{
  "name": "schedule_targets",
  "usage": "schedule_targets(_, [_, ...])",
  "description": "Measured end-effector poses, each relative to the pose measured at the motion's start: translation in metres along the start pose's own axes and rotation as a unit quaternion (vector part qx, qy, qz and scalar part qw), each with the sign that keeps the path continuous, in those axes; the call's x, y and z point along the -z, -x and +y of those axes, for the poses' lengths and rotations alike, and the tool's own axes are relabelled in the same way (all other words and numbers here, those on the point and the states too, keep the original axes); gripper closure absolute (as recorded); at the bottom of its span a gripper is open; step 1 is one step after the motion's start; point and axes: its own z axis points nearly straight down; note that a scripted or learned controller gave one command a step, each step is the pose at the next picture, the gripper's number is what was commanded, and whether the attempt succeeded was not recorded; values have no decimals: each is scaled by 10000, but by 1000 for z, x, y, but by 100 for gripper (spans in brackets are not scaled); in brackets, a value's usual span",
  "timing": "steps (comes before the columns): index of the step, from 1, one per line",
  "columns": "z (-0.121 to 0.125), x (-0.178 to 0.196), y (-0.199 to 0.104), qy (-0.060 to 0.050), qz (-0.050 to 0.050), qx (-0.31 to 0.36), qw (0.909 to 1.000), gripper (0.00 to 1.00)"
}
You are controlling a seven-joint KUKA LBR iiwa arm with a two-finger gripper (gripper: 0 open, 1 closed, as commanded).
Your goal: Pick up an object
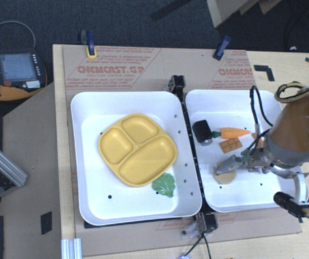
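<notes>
In the right bin [219,201], the gripper [225,169] hangs over a tan round piece [225,177] near the front wall; whether it pinches anything cannot be told. Behind it lie a brown waffle piece [231,145], then a carrot [234,133] with its long axis across the bin, tip toward the right edge, beside a black object [201,131]. The left bin [81,155] carries a green leafy piece [164,184] and a yellow divided plate [137,149]
</notes>
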Motion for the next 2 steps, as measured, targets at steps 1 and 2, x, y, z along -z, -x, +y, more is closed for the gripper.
schedule_targets(1, [2,14,0,36,-7,11,10000,100])
schedule_targets(2, [2,65,10,22,-26,9,10000,100])
